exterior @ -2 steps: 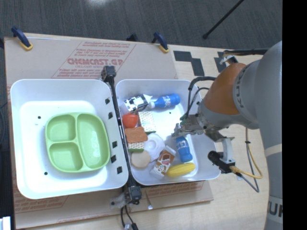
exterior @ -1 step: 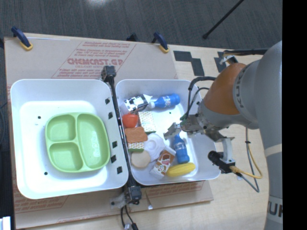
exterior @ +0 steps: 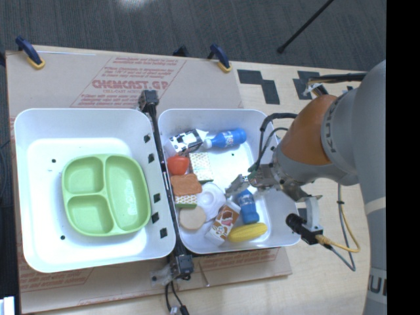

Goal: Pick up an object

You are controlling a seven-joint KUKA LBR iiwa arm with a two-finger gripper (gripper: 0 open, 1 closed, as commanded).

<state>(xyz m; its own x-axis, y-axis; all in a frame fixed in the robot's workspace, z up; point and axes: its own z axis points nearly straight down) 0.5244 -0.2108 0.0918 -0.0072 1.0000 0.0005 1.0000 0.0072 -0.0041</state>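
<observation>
Down in the right bin (exterior: 279, 120) your gripper (exterior: 240, 190) sits low, finger state I cannot tell, just above a small blue block (exterior: 249, 211) beside the yellow banana (exterior: 247, 232) and brown carton (exterior: 225, 220).

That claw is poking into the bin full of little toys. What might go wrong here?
The gripper sits low in the crowded right bin, right above a small blue object. The yellow banana and carton lie close beside it, so the fingers could nudge them or catch two things. A grasp could also slip and come up with nothing.
</observation>
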